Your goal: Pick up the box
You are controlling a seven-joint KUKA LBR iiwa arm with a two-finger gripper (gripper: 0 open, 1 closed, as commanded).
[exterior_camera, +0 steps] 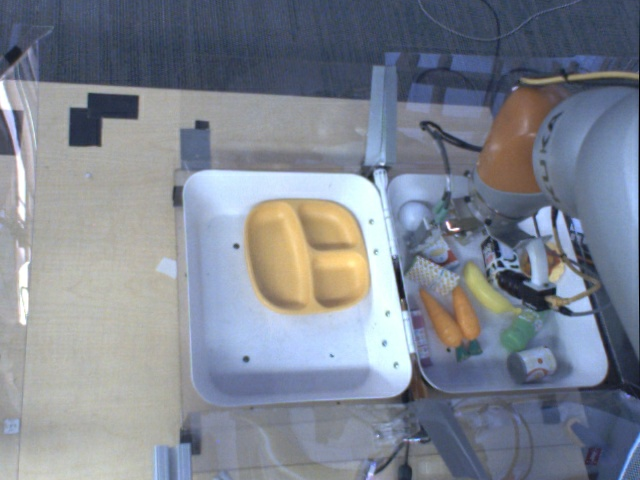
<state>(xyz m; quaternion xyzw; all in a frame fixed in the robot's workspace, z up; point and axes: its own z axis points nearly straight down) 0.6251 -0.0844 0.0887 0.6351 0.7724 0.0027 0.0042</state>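
Observation:
The arm reaches in from the right over the right bin (590, 368). Its gripper (447, 226) is low at the bin's upper left, next to a white round object (413, 213). Just below the gripper lies a small speckled box-like packet (434, 271), partly covered by the gripper's hardware. I see nothing held in the gripper.
The right bin also holds two carrots (452, 316), a banana (486, 290), a green item (518, 334), a small can (531, 363) and a black-and-white item (508, 259). A yellow divided tray (305, 254) lies in the left bin (215, 348). The arm's orange band (515, 138) overhangs the right bin's back.

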